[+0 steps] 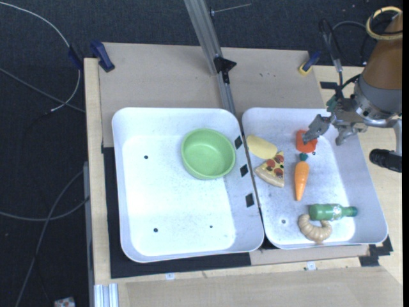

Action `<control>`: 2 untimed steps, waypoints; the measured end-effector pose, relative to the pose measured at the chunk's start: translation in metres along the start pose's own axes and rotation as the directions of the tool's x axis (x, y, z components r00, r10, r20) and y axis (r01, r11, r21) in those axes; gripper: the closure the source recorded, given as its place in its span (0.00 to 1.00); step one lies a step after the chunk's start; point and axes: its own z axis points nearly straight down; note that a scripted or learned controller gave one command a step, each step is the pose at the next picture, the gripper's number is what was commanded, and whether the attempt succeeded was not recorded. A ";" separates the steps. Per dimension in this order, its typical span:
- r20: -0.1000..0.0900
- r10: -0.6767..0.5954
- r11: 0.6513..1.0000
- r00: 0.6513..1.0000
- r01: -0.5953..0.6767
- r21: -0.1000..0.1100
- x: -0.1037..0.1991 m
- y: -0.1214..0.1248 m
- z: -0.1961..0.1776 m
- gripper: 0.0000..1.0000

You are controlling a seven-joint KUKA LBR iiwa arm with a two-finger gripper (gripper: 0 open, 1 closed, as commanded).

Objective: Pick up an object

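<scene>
1. The grey arm with the orange band (383, 62) is reaching in from the right, its wrist hanging over the upper right corner of the right-hand shallow white bin (358, 171).
2. The two-finger gripper (327, 130) is sitting low over that bin's upper part; one grey finger (314, 130) is slanting down to the left, the other (343, 133) is standing off to its right, so the jaws are looking spread.
3. Nothing is sitting between the fingers, so the tool is gripping nothing.
4. A small red-orange toy piece (305, 141) is lying right at the tip of the left finger; whether they are touching is too close to call.
5. Just below it, an orange plastic carrot with a green top (300, 179) is pointing down the bin, lengthwise.
6. To the carrot's left, a toy pizza slice with red dots (272, 170) is resting, and above that a pale yellow rounded piece (261, 147) is lying near the bin's left wall.
7. At the bottom of the same bin, a green plastic bottle (331, 212) is lying on its side, with a tan curved pastry-like toy (314, 229) touching it from below.
8. Over in the left-hand shallow white bin (160, 229), a round light green bowl (208, 153) is sitting upright near the upper right corner, well apart from the gripper.
9. A slanted metal pole (203, 24) is crossing the bench (160, 82) above the gap between the bins.
</scene>
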 end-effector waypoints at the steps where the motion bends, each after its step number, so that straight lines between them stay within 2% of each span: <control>1: 0.000 0.000 1.000 1.000 0.000 0.002 -0.004 0.007 0.059 0.00; 2: -0.001 0.000 1.000 1.000 0.000 0.001 -0.003 0.006 0.110 0.00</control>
